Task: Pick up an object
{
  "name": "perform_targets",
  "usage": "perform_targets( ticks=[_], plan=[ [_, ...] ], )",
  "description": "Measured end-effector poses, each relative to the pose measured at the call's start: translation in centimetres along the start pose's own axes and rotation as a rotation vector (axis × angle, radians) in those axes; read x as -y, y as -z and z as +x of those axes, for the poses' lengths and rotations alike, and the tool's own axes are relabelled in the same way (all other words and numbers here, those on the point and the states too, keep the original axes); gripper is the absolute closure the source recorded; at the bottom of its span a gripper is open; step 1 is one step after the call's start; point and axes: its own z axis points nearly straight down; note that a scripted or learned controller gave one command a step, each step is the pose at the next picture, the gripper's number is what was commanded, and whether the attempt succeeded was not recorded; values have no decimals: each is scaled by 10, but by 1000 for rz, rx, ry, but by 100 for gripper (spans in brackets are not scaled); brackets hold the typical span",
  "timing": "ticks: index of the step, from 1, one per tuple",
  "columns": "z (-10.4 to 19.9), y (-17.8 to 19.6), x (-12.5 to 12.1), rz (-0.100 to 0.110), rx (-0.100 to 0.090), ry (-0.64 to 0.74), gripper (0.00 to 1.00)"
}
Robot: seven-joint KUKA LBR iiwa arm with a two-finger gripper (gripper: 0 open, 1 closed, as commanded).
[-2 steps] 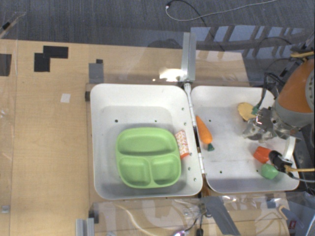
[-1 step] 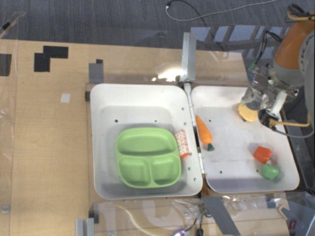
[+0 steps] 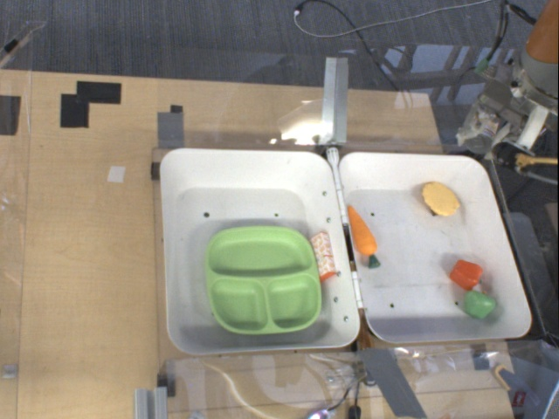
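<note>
Two shallow white bins are set side by side on a wooden bench; the left bin (image 3: 175,234) and the right bin (image 3: 410,312) meet along a central divider.

In the left bin a green divided plate (image 3: 262,278) is laid, with one long compartment on its far side and two smaller ones on its near side; a small packet with a red and white pattern (image 3: 323,255) is seen just beside the plate's right edge, close to the divider.

In the right bin four small objects are spread; a toy carrot (image 3: 362,234) is placed at the left side, just beside the divider, with its green end pointed toward the near side; a flat yellow piece (image 3: 441,199) is found toward the far right; a red-orange block (image 3: 465,274) and a green round piece (image 3: 479,305) are set at the near right, touching or almost touching each other.

The gripper (image 3: 507,125) is seen at the far right, beyond the far right corner of the right bin and well apart from every object; whether it is parted or closed cannot be told, and nothing is seen in its hold.
</note>
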Motion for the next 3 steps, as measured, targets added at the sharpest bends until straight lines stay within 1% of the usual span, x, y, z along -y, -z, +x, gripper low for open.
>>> perform_targets(
  ticks=[1,2,3],
  plan=[
    [54,-28,35,3,1,-236,100],
    [27,25,47,1,0,-176,100],
    [98,-8,69,5,0,-166,100]
  ],
)
